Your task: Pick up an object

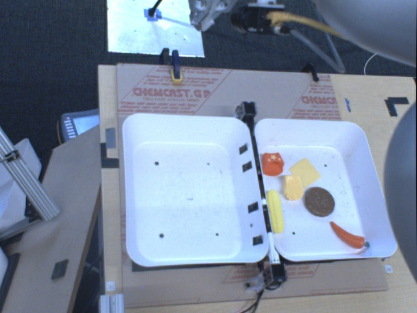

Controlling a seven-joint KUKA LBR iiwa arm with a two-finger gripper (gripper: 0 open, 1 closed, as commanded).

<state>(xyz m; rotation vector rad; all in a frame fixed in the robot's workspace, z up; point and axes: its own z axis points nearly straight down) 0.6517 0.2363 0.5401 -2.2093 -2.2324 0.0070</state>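
The gripper (210, 5) hangs at the top of the view, over the dark floor behind the bench, its metal fingers (203, 13) pointing down; whether they are spread or pressed together cannot be told from here, and nothing shows between them. It sits just beside a pale square sheet (140, 25) that carries a small blue mark (152, 13). To the right, a yellow cable (300, 21) runs into the grey arm (371, 12), whose bulk crosses the upper right corner.

Well below, on a board (189, 91) printed with red lettering, two white bins lie side by side. The left bin (133, 175) shows bare white floor. The right bin (365, 168) holds all the objects, well apart from the gripper: an orange-red piece (272, 164) near the divider, a pale yellow wedge (304, 173) just beside it, a small yellow block (293, 188) below, a round brown disc (319, 201) to its right, a long yellow item (275, 211) lying along the left wall, and a red-orange pepper (347, 235) near the front right corner. A yellow clamp (176, 70) grips the board's far edge.
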